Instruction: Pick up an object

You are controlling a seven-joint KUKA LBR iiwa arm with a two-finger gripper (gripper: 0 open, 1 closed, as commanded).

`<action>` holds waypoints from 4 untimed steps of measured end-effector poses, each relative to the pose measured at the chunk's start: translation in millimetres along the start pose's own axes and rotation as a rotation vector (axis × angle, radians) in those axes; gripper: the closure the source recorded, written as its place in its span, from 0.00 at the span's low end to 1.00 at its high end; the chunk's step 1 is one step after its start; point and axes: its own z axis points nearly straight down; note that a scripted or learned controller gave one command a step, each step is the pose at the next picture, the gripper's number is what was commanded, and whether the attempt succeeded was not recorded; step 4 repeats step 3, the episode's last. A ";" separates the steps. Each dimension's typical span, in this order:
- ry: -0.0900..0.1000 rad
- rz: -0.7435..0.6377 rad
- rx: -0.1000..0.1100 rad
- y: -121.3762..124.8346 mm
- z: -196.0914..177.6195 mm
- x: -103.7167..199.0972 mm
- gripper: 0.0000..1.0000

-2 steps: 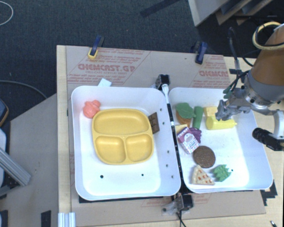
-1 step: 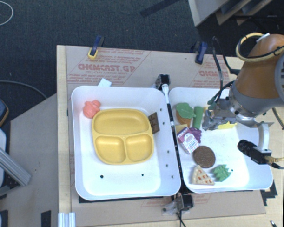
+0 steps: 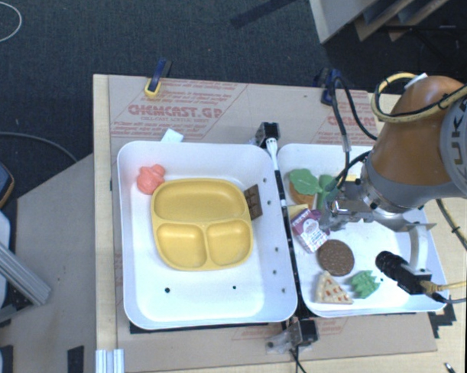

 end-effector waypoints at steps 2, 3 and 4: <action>-0.002 0.003 0.000 -7.5 -2.2 6.0 1.00; -0.004 0.003 -0.009 -8.5 -18.3 -1.9 1.00; -0.004 0.003 -0.009 -8.5 -18.3 -1.9 1.00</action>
